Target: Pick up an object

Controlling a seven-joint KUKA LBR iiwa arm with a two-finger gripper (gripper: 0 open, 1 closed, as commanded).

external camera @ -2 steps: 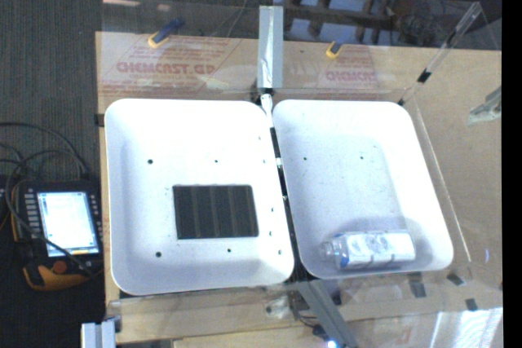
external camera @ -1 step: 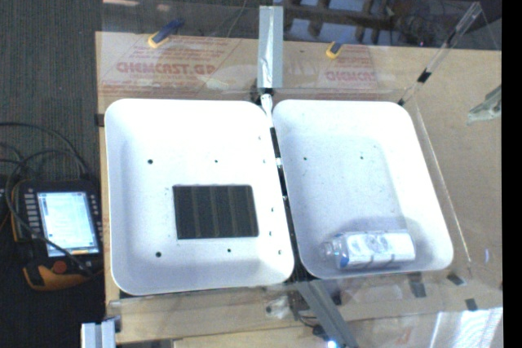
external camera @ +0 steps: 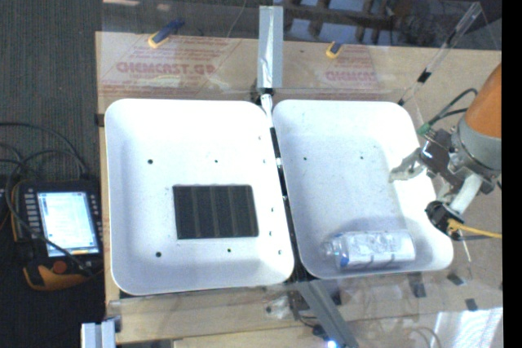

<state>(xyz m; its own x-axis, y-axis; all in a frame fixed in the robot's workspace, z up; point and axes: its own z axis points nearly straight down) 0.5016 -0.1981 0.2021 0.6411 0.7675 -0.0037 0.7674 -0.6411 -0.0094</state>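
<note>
Gripper (external camera: 414, 163): hung over the right-hand rim of the right bin (external camera: 342, 175), at the end of the grey arm (external camera: 483, 144). Could not be read as spread or pressed together from this slant. Held nothing that could be seen.

Clear plastic bottle (external camera: 371, 248): lay on its side in the right bin, lengthwise along the front wall, close to the front right corner. Sat apart from the gripper. Looked crumpled.

Black ribbed mat (external camera: 215, 211): lay flat on the floor of the left bin (external camera: 139, 143), well apart from the gripper.

Bench (external camera: 188, 69): carried both bins side by side, meeting at the middle.

Risks, as judged:
- Seemed likely to roll or squirt aside if pinched off centre, being round, light and slick (bottle).
- Might buckle further under a squeeze and slip free on the lift.
- Could mean a strike on the front wall or corner, given how close the bottle lay to both.
- Offered almost no raised edge, so probably an empty closure (mat).
</note>
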